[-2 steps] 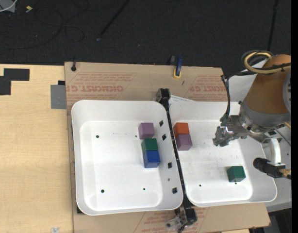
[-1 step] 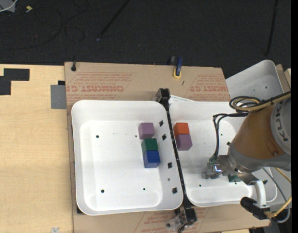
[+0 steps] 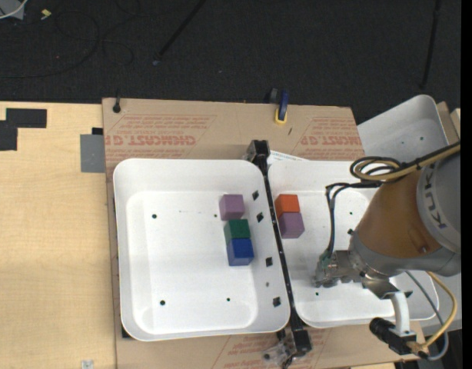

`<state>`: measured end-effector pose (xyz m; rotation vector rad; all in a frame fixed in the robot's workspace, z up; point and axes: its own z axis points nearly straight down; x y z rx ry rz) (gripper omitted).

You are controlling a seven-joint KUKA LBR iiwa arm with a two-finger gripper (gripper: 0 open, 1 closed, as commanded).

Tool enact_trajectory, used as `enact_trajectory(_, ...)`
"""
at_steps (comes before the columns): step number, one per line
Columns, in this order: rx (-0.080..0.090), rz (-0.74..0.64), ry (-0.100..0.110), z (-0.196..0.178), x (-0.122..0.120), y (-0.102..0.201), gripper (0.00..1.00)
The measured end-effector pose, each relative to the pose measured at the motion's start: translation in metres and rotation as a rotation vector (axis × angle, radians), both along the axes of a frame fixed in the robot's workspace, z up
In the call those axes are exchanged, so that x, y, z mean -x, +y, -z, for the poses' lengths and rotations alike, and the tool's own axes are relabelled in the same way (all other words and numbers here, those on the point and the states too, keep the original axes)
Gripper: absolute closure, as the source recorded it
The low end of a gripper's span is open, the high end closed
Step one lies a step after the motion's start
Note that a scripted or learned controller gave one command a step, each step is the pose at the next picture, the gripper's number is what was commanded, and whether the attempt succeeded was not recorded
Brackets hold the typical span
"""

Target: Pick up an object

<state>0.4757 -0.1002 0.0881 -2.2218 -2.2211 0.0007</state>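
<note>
**Gripper low in the right bin, blocks out of reach**

The gripper (image 3: 326, 271) hangs low over the right bin (image 3: 328, 314) floor; whether its jaws are open cannot be told, and nothing shows between them. Risk: closing here would likely catch nothing, since the nearest blocks sit beyond it. Count, near to far: one blue block (image 3: 240, 250), one green block (image 3: 237, 229), two purple blocks (image 3: 290, 224), one orange block (image 3: 287, 203); three lie in the left bin (image 3: 136, 206).

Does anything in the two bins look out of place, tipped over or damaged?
Nothing stands out. The purple block, green block and blue block sit together in the left bin; the orange block and second purple block sit in the right bin.
</note>
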Motion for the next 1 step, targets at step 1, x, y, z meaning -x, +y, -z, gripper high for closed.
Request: enact_trajectory(1,0.0,0.001,0.0,-0.0004,-0.0003,-0.0565,1.0)
